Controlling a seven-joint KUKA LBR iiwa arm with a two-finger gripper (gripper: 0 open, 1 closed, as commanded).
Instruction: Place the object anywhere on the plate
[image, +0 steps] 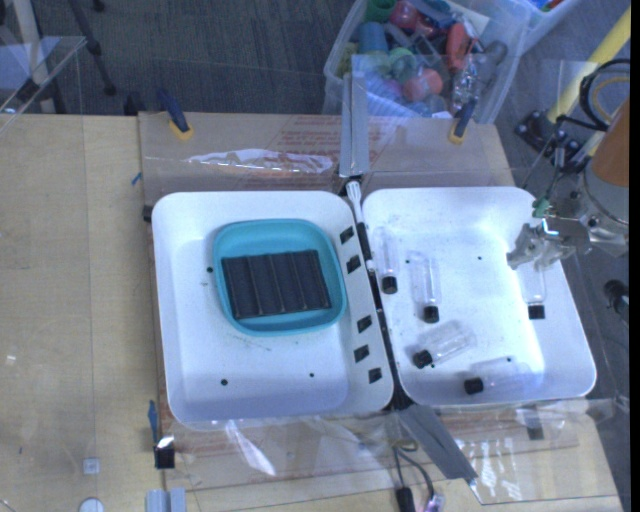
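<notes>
While the gripper (527, 247) hung at the right bin (570, 340) rim, grip state unclear, clear vials (425, 282) lay inside; teal plate (277, 276) w/ ribbed insert left.

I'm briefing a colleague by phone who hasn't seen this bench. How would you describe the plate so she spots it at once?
Look at the left bin of the two white bins side by side. The plate sits in its upper middle: a teal, rounded-square dish with a dark ribbed insert. It is the one coloured item in the bins; the right bin holds clear vials with black caps.
</notes>
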